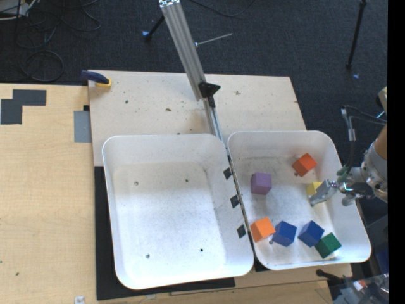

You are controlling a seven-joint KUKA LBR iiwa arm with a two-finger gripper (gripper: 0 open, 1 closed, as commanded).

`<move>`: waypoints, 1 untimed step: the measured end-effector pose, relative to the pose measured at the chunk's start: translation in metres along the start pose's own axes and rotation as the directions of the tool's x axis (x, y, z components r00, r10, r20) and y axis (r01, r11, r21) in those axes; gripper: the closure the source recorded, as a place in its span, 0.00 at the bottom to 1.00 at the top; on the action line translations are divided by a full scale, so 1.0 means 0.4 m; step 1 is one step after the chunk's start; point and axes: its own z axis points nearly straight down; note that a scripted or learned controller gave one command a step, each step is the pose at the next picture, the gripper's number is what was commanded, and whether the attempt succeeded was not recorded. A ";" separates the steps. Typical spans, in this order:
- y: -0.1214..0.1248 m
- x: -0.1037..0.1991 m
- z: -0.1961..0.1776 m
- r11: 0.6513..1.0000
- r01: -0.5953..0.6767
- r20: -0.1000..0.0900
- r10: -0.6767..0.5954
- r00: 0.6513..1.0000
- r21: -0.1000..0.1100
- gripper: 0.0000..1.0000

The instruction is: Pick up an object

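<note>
I can't tell finger state; gripper point(326, 192) sits beside yellow cube point(314, 187), so I'd centre before descending.

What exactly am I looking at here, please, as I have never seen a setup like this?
This is one photo from a camera fixed above a workbench, looking down at a slant. Two shallow white bins sit side by side: the left bin and the right bin. The right one holds small blocks: an orange block, a purple block, a yellow block, a second orange block, two blue blocks and a green block. A robot arm reaches in from the right, ending in a two-finger gripper just beside the yellow block. Its job is to pick something up; whether it grips anything is unclear.
</note>
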 end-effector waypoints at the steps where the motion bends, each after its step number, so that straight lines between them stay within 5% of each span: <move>1: 0.002 -0.002 -0.006 1.000 -0.002 0.002 0.002 1.000 -0.005 0.00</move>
